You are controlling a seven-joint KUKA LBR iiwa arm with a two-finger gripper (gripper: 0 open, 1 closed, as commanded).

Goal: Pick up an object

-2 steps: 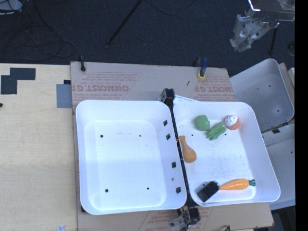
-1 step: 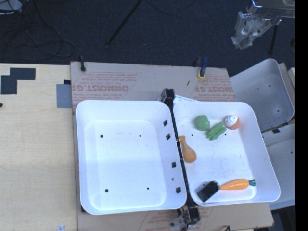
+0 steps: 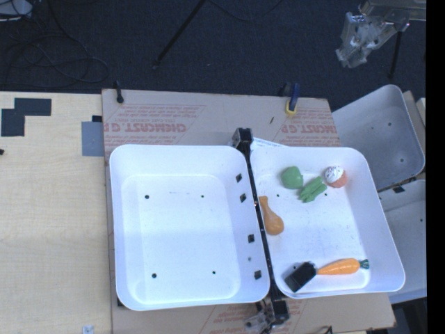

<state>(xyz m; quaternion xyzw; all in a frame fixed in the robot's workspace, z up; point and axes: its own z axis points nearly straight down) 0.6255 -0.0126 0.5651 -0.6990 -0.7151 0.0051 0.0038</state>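
Note:
The right bin (image 3: pixel 379 214) holds several small objects. A round green piece (image 3: pixel 292 177) and a longer green piece (image 3: pixel 313 189) lie near its far side, with a red and white ball (image 3: pixel 335 177) just right of them. An orange gourd-shaped toy (image 3: pixel 271 219) rests against the bin's left wall. An orange carrot (image 3: pixel 341 266) and a black block (image 3: pixel 300 276) lie at the near edge. My gripper (image 3: pixel 353 49) hangs high at the top right, well beyond the bins and far from every object, with nothing seen in it.
The left bin (image 3: pixel 115 207) sits beside the right one, joined by a black divider (image 3: pixel 254 214). Both rest on a cardboard sheet (image 3: pixel 208 120) held by clamps (image 3: pixel 292 99). A grey metal panel (image 3: pixel 389 131) stands to the right.

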